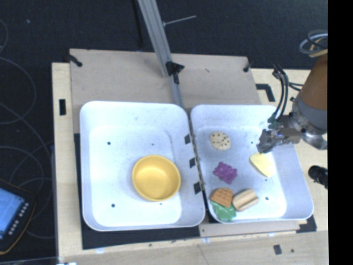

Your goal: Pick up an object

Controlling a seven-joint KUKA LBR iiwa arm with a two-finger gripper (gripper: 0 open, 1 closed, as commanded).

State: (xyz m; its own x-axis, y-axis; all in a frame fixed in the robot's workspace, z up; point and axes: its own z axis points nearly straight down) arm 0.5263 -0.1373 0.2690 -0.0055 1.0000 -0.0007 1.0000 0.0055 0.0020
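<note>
**Colours in the Two Bins**

White bins (99, 131). Yellow bowl (156, 176). Beige cookie (220, 141), dark-speckled. Purple grape bunch (225, 171). Pale yellow wedge (262, 164), perhaps cheese. Tan bread roll (245, 199); orange-brown waffle (222, 196); green piece (224, 213) at the near edge.

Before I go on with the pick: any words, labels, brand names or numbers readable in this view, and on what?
No readable text anywhere in the camera view.
Handheld device with a lit blue screen at the lower left: whatever the screen displays is too small and blurred to read.
Round yellow plastic bowl, the two shallow white bins and the toy food pieces: no markings visible.
Grey arm's gripper: no label visible.
</note>
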